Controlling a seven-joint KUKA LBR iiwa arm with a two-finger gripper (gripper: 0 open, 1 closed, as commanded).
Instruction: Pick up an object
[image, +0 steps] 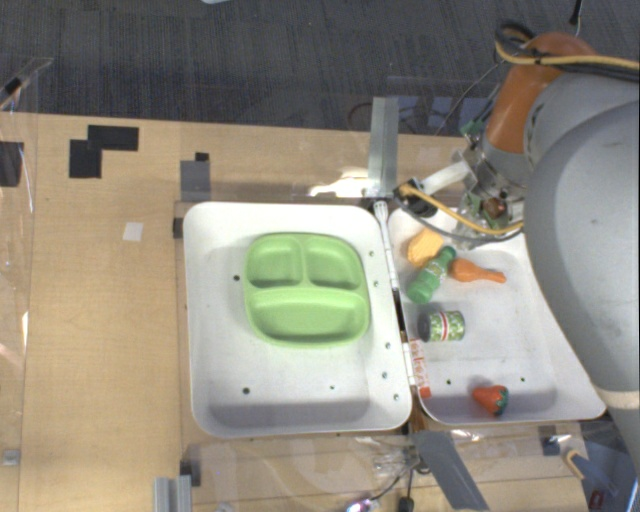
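Green tray (305, 288) fills left bin (215, 395); right bin (540, 395) has bottle (429, 276), carrot (476, 271), can (441, 326); I see gripper (470, 205) at bin's 12 o'clock; grip state: can't tell.

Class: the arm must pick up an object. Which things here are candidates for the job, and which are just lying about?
Candidates, right bin:
green bottle
carrot
can
strawberry
yellow piece

Lying about:
green divided plate, left bin
black blocks on the bench
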